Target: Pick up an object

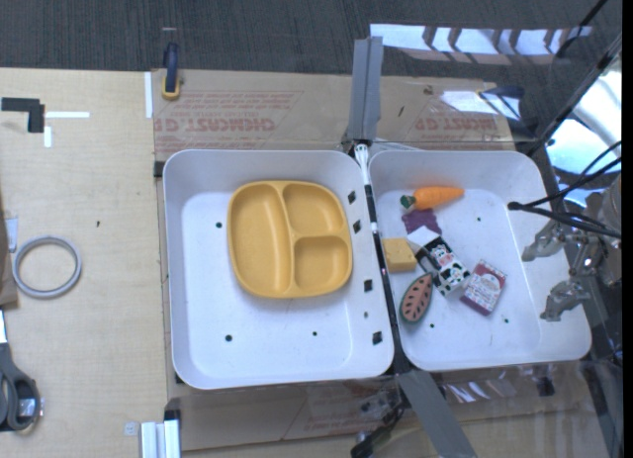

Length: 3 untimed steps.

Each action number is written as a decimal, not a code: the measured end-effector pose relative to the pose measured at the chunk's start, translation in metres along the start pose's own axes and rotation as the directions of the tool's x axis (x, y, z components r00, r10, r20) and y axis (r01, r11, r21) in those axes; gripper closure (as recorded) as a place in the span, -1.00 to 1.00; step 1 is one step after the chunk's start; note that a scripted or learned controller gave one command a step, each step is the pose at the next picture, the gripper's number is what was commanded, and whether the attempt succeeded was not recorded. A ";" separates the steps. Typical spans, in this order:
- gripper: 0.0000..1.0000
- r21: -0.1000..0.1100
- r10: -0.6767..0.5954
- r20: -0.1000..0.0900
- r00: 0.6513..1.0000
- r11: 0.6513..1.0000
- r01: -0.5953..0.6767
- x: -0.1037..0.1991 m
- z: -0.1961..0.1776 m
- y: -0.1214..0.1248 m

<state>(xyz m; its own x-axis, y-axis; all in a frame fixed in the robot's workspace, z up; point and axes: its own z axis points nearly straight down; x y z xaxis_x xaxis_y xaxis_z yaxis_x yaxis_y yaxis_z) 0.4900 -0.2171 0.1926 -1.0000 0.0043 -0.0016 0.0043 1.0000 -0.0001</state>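
Note:
The right bin (495,174) holds several small items: an orange carrot (437,195), a purple piece (422,221), a yellow block (399,254), a black-and-white toy (442,266), a watermelon slice (416,299) and a pink box (484,288). My gripper (551,276) is at that bin's right wall, right of the pink box and apart from it. Its two grey fingers (543,246) are spread wide, open, with nothing between them.
The left bin (198,347) carries a yellow divided plate (290,238). On the wooden bench to the left lie a grey ring (45,266) and scissors (15,397). A grey divider post (365,90) stands behind the two bins.

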 end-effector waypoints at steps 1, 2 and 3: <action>-1.00 0.001 0.488 -0.002 0.873 0.873 -0.488 -0.002 0.074 0.028; -1.00 -0.002 0.740 0.004 0.672 0.672 -0.740 -0.066 0.097 0.034; -1.00 0.000 0.571 0.009 0.821 0.821 -0.571 -0.033 0.096 -0.007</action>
<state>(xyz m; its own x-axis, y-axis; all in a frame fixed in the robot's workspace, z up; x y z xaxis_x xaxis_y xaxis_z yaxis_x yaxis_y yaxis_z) 0.5228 -0.2243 0.0969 -0.8185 0.5744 -0.0102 0.5744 0.8186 0.0006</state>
